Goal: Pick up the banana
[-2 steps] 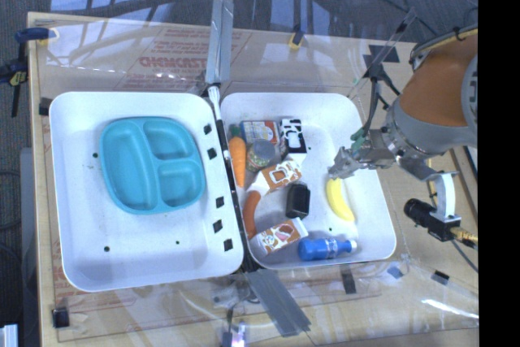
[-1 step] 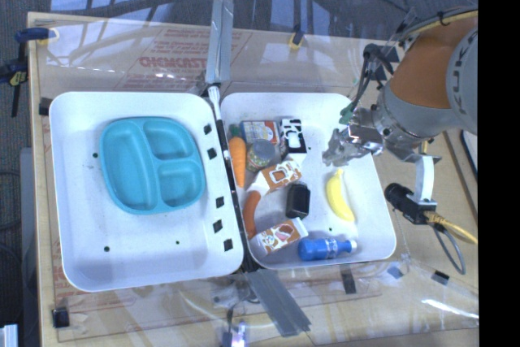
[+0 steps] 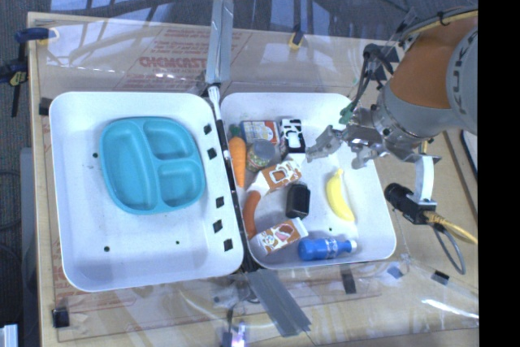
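Note:
The yellow banana (image 3: 340, 194) lies in the right bin (image 3: 370, 240), near its right wall, running roughly top to bottom. My gripper (image 3: 341, 149) hangs over the upper right part of that bin, just above the banana's upper end. Its two fingers (image 3: 325, 142) are spread apart and open, with nothing between them. The grey arm with its orange band reaches in from the right.
The right bin also holds a carrot (image 3: 237, 158), a red sausage (image 3: 251, 210), a blue bottle (image 3: 326, 247), a black block (image 3: 297, 200) and several small cartons. A turquoise divided tray (image 3: 153, 162) sits in the left bin (image 3: 81, 256). Cables lie to the right.

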`<control>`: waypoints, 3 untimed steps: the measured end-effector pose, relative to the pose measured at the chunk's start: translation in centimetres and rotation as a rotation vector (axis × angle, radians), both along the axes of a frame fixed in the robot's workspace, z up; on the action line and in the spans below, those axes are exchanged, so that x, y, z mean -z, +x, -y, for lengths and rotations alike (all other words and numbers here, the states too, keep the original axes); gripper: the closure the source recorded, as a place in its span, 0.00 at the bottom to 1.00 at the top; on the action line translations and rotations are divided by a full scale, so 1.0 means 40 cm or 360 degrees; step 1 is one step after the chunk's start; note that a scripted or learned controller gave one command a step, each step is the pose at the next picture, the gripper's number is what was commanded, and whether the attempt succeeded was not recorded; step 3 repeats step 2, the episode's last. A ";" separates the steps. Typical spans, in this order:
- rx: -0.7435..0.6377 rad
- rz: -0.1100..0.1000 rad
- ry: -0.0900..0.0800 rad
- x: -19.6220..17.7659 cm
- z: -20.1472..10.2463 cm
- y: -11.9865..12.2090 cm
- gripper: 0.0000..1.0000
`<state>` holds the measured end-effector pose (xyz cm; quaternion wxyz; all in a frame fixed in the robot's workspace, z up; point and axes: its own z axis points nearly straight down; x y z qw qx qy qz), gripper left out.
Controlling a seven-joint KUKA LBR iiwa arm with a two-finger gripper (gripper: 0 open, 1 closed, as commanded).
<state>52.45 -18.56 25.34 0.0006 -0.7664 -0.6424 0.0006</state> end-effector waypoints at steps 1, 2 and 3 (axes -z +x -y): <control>-0.0208 -0.0005 0.0003 0.162 0.028 -0.013 0.00; -0.0392 -0.0001 0.0002 0.222 0.053 -0.065 0.00; -0.0392 -0.0001 0.0002 0.222 0.053 -0.065 0.00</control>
